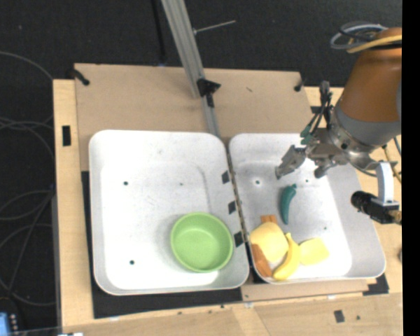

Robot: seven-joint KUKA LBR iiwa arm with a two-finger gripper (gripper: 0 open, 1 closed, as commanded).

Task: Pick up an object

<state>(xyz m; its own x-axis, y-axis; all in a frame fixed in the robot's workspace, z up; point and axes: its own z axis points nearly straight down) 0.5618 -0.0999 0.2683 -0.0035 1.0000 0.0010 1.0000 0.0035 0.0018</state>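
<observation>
The green bowl [201,241] sits in the left bin [126,159]. In the right bin [350,257], the teal object [287,202] lies just below the gripper [305,167], whose fingers look spread and hold nothing. Descending squarely astride it should work best; yellow toys [283,250] cluster nearer the front.

Orange item [262,261] mostly hidden under yellow toys [280,247], maybe a carrot.

Even, bright overhead light; white bins [161,166] nearly washed out. Soft shadows beneath the gripper [302,165]. Image slightly soft and grainy; dark surround underexposed.
</observation>
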